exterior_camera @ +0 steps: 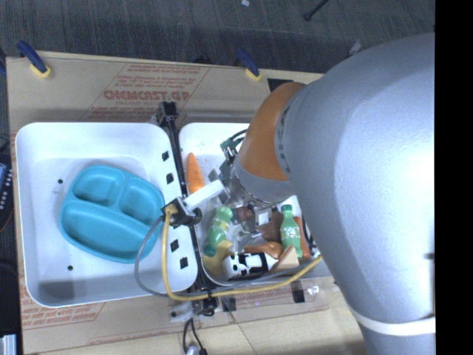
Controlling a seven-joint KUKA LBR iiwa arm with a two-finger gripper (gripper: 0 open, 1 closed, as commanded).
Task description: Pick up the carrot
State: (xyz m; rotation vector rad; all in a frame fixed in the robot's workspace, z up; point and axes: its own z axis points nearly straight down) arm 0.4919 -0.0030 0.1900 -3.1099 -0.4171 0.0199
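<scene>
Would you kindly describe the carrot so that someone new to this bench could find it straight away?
Look at the right-hand white bin, the one the grey arm reaches over. Along its left wall, near the far end, lies the carrot, a slim orange stick pointing lengthwise down the bin. It lies apart from the cluttered green and brown items heaped nearer the front.

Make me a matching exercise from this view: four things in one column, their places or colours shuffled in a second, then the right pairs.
Things:
1. carrot
2. blue divided plate
3. green bottle
4. yellow cable

Places:
A. lies in the left bin
B. loops over the divider between the bins, near the front edge
C. in the right bin, close to its left wall, toward the back
D. in the right bin, just below the arm's orange band, amid other items

Pairs: 1-C, 2-A, 3-D, 4-B
</scene>
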